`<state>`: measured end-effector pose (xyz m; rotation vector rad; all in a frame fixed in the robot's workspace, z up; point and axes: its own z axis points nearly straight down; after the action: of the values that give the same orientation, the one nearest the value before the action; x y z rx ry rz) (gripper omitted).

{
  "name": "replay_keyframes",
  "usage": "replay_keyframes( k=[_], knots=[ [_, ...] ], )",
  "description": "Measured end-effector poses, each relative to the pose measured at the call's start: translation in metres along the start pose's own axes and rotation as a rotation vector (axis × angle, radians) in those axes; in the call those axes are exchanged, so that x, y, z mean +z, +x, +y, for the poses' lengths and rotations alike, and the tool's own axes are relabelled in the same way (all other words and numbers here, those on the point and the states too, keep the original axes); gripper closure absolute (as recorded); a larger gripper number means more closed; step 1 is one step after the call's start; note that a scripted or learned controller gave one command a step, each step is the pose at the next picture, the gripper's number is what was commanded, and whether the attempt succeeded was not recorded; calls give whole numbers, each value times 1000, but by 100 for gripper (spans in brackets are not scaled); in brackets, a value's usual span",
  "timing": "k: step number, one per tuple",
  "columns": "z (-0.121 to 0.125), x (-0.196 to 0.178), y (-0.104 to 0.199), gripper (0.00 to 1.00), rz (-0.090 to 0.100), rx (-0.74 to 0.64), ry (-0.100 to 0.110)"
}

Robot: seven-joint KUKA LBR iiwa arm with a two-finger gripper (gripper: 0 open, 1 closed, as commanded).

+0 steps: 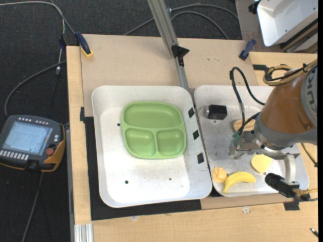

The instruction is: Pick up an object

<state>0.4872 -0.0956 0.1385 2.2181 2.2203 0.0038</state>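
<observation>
the tool (pixel 238 147) hangs low in the right bin (pixel 222 97). the banana (pixel 238 180) lies just below it, near the front wall. i cannot tell how the tool is set.

green plate (pixel 153 130) in left bin (pixel 108 185); banana (pixel 239 179), black block (pixel 217 112) in right bin (pixel 222 97); gripper (pixel 240 146) low over right bin

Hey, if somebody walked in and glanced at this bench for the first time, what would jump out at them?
Probably the green divided plate, lying flat in the middle of the left bin. Next, the arm's orange band looming over the right bin, with the gripper low above that bin's floor. Then the banana at the right bin's near edge, beside a small yellow piece.
</observation>
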Motion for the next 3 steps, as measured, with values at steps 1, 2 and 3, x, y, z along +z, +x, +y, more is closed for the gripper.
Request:
replay_keyframes(
  k=[1,2,3],
  knots=[
    [8,-63,1,100,-1,-1,-4],
    [10,-106,-1,100,-1,0,-2],
    [11,-160,-1,100,-1,-1,-2]
  ],
)
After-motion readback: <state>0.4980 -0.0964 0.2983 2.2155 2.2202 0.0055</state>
